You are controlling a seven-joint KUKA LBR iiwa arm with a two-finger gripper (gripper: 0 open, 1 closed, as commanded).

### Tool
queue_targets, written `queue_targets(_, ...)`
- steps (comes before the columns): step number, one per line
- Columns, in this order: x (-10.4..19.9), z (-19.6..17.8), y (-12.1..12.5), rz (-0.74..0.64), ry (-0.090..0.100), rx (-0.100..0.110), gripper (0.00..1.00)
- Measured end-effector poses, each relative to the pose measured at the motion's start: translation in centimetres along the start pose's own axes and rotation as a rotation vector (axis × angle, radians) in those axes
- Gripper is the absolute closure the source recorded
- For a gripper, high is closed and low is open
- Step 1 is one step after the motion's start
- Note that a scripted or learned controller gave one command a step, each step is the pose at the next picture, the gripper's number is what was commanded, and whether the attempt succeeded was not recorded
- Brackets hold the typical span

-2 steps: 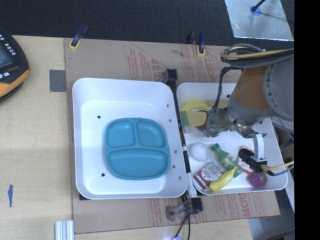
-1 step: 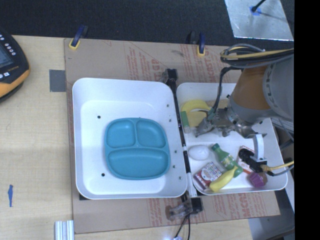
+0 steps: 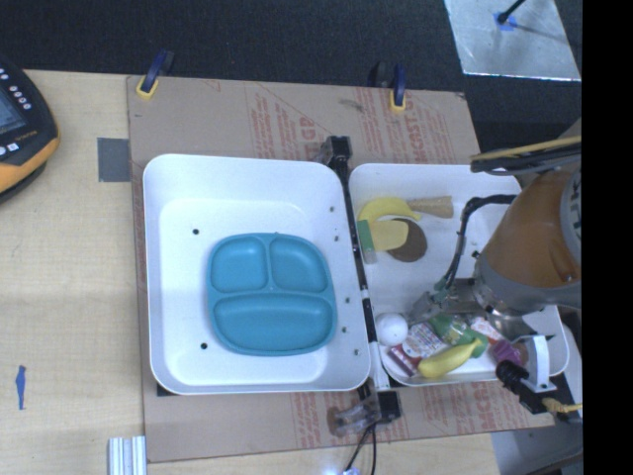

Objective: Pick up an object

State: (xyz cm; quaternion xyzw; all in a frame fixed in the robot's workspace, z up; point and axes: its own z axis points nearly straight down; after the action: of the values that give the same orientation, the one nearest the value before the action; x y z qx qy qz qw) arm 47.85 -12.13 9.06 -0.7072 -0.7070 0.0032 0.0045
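Over the right bin, the arm reaches in from the right edge and hangs low above the clutter at the bin's near end, with the gripper buried among the items. Gripper state: cannot tell, since the wrist and the pile hide it; no object is visibly held. Candidate objects sit in that bin: a banana at the near wall, a white ball just beside the centre divider, a small printed packet between them, and a yellow cup with a brown disc toward the far end. In the left bin lies a blue divided plate (flat, hard to grip from above). Judgement: the step in hand is the descent onto the near-end clutter. To do it well, the tool should be centred on a single item, the banana looking most graspable across its narrow width, and kept off the bin wall, since crowded neighbours could deflect it.
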Motion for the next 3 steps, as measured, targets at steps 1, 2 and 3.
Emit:
queue_targets(1, 0.0, -1.2, 0.5, -0.008, -0.003, -0.010, 1.00)
queue_targets(2, 0.1, -1.1, 0.4, -0.007, -0.003, -0.007, 0.00)
queue_targets(3, 0.3, -0.2, 1.3, -0.003, -0.009, -0.012, 0.00)
